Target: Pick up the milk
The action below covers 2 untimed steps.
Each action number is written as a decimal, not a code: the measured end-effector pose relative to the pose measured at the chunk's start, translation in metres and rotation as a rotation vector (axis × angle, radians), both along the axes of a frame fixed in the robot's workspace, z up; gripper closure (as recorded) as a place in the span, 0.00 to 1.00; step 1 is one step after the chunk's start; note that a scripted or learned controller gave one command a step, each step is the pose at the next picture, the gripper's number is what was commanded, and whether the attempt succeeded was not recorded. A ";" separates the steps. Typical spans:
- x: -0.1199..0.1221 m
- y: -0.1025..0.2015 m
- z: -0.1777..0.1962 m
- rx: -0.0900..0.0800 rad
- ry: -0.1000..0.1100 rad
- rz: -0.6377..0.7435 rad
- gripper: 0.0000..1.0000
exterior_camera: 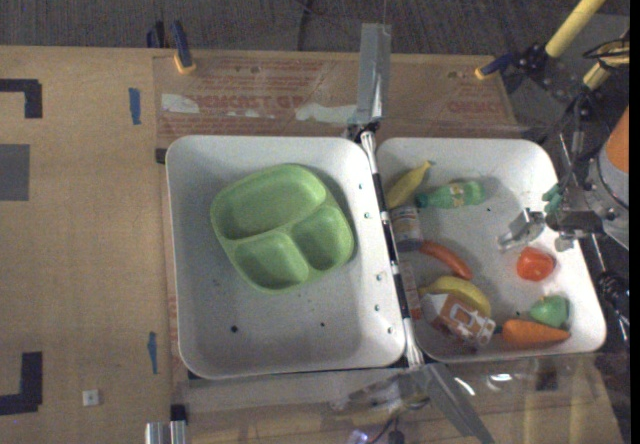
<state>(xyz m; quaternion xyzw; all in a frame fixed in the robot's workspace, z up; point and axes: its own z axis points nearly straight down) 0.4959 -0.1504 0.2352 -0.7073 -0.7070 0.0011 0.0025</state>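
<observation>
The end effector (540,229) hangs empty, fingers apart, over the right bin (500,157). The milk (458,318) lies near-left, wedged beside a banana (462,292); crowding risks a misgrasp.

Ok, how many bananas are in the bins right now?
2, both in the right bin: one banana near its upper left corner, the other banana lower down, beside the milk carton.

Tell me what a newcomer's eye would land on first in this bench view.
The bright green divided plate sits alone in the left bin and draws the eye first. Next comes the right bin, crowded with toy food: two bananas, a green bottle, a red pepper, a carrot and the milk carton lying near the front edge. The gripper hangs over that bin's right side, above the pepper.
</observation>
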 end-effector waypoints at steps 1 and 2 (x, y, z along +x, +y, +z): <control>-0.013 0.025 -0.106 0.001 -0.004 0.286 0.00; 0.024 0.143 -0.053 -0.001 -0.003 0.211 0.00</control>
